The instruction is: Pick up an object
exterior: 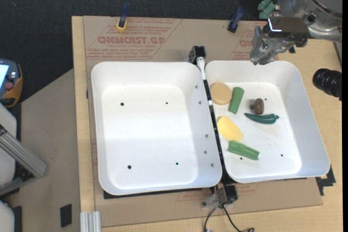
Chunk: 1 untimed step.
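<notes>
Gripper (263,56): above right bin (304,117) far edge; fingers' state unclear.
Right bin: disc (221,93), cylinder (236,100), banana (229,129), pepper (262,118).

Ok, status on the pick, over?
Gripper above right bin's far rim, nothing held. Six food items lie in the bin, untouched. Nothing blocking.

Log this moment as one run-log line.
gripper: above right bin far rim, holding nothing | right bin: six items | task: not yet picked
</notes>
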Motion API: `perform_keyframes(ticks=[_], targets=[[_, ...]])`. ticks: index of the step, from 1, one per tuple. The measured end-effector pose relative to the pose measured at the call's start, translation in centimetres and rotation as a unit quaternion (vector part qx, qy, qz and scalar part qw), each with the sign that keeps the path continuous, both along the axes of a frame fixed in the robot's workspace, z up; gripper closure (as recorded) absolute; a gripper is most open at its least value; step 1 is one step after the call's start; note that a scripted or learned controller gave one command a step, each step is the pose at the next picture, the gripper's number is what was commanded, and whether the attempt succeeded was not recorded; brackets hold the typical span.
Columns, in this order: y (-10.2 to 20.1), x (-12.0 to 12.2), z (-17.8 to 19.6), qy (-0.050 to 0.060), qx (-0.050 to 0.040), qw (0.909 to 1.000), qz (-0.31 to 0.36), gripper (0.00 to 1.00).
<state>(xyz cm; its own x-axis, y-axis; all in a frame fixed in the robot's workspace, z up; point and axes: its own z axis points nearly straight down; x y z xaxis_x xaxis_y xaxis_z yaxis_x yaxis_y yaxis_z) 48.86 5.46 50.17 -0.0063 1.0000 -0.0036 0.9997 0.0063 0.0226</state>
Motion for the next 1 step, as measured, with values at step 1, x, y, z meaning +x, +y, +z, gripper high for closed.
perform_keyframes(ticks=[1], targets=[[3.72,-0.99,-1.44,0.013,0.0016,0.9999,-0.001,1.00]])
